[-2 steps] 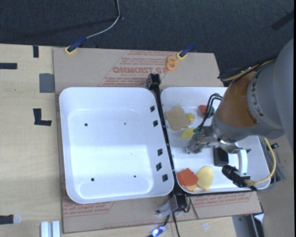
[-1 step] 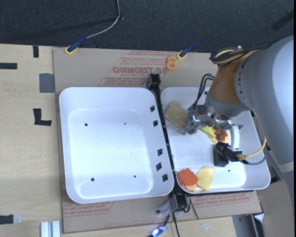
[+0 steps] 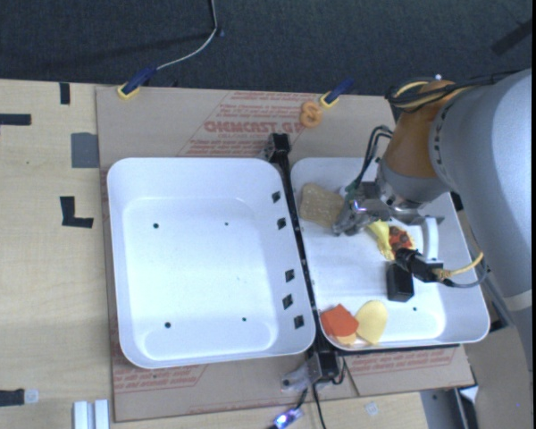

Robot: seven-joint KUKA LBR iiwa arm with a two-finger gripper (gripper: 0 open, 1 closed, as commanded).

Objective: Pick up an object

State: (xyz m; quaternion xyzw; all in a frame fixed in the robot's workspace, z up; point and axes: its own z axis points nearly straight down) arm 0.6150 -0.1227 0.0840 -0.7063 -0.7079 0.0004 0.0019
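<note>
My gripper [image 3: 348, 222] hangs low in the right bin [image 3: 464, 327], near its upper left part. Its tip is right beside a tan, speckled sponge-like block [image 3: 318, 203], which lies against the bin's left wall. Just right of the gripper lies a yellow banana-shaped toy [image 3: 381, 237] with a small red and yellow piece [image 3: 398, 237] next to it. At the bin's front edge an orange-red block [image 3: 339, 322] touches a pale yellow rounded object [image 3: 372, 319]. I see nothing held between the fingers.
The left bin [image 3: 125, 239] sits beside the right one, with a black divider [image 3: 290, 239] between them. A small orange knob [image 3: 311, 113] and two blue-yellow clamps [image 3: 136, 81] [image 3: 337, 92] sit on the cardboard behind the bins.
</note>
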